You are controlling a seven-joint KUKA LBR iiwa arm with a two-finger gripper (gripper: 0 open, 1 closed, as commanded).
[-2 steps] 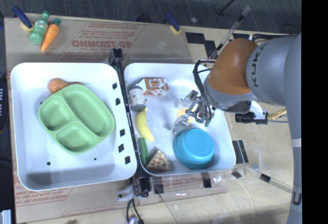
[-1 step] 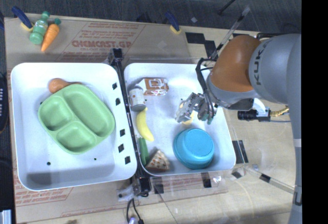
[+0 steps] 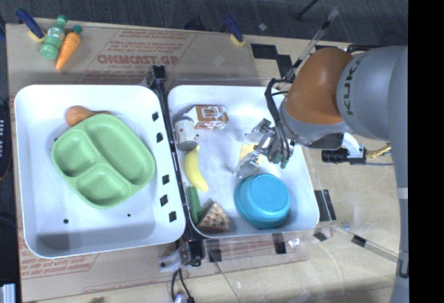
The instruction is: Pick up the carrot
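An orange carrot-like piece (image 3: 78,114) lies at the back of the left bin (image 3: 35,177), its right end hidden under the rim of a green divided plate (image 3: 104,159). A second carrot (image 3: 67,50), with a green top, lies outside the bins on the cardboard at the far left corner. My gripper (image 3: 252,150) is in the right bin (image 3: 229,97), far from both. It hangs just behind a blue bowl (image 3: 262,200). Its fingers (image 3: 259,132) stand open on either side of a small yellow item (image 3: 246,151).
The right bin also holds a banana (image 3: 193,168), a small can (image 3: 184,132), a brown-and-white packet (image 3: 210,117), a green piece (image 3: 195,203) and a brown wedge (image 3: 215,218). A green bottle (image 3: 52,41) stands beside the outside carrot. The arm (image 3: 347,97) covers the bin's right wall.
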